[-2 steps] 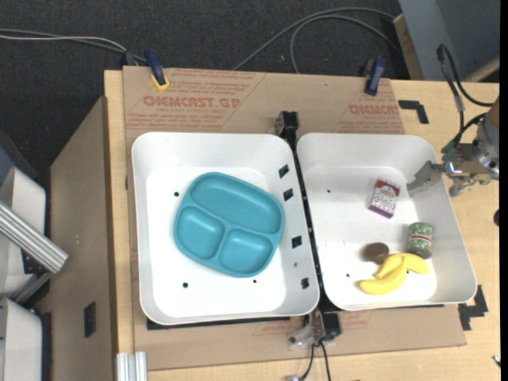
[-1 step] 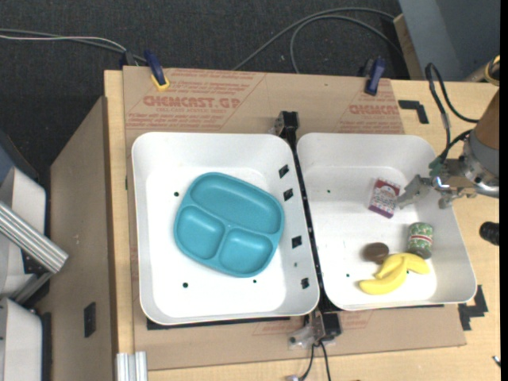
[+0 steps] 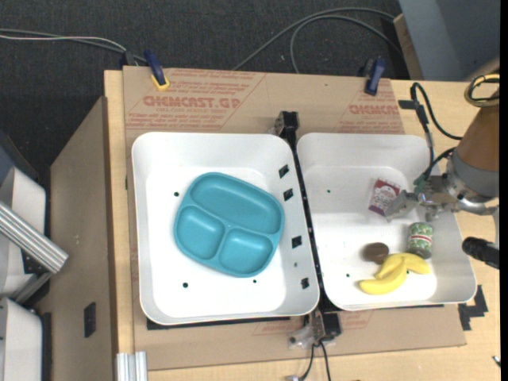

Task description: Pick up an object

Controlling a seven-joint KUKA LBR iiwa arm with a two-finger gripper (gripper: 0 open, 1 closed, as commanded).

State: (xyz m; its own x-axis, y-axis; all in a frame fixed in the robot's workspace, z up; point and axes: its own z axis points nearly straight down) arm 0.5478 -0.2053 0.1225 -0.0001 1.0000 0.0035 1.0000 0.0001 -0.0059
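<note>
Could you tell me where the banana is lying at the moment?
In the camera view, the banana lies in the right-hand bin, near its front right corner, just right of a small brown object and below a small green-and-white can.

Red "CHEMCAST GP" print on brown board (image 3: pixel 194 94), twice.

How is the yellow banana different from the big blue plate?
The banana is yellow and curved; the blue plate is wide, rounded and split into three compartments. The banana is much smaller than the plate. The banana lies in the right bin close to other small things; the plate lies in the left bin. Both lie flat in a white bin.
</note>
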